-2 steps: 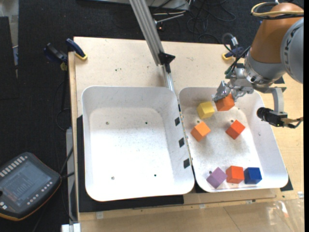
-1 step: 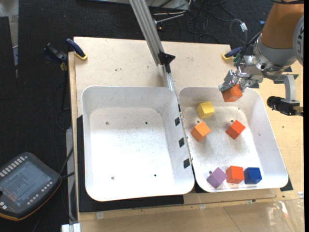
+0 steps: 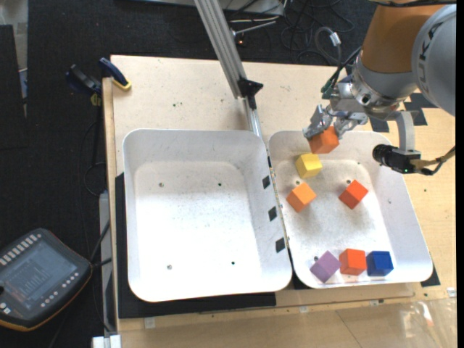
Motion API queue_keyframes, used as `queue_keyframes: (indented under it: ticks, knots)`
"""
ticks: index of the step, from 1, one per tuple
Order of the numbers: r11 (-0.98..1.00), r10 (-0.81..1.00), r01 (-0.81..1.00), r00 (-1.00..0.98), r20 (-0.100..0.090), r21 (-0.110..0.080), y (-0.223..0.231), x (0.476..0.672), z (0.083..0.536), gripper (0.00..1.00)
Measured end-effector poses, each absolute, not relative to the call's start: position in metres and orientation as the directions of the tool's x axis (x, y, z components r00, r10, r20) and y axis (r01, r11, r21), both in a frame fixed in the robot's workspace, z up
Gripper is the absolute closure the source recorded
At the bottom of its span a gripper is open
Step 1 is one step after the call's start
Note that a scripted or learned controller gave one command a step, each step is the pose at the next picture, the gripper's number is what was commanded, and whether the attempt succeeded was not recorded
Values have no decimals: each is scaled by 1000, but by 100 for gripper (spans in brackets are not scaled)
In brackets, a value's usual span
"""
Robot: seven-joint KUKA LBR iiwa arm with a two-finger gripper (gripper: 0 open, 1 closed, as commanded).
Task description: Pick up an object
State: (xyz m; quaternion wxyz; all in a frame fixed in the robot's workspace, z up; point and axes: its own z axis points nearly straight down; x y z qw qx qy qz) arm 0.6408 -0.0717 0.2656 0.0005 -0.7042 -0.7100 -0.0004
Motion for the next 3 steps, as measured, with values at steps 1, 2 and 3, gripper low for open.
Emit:
queue_keyframes:
  ticks: [1,2,3]
  knots:
    - [8,1000,1000,-8,2,-3,-19,632,249,100]
    - [8,1000,1000,-8,2,-4,35,615,235,100]
    - [8,1000,1000,-8,2,-4,89,607,224,100]
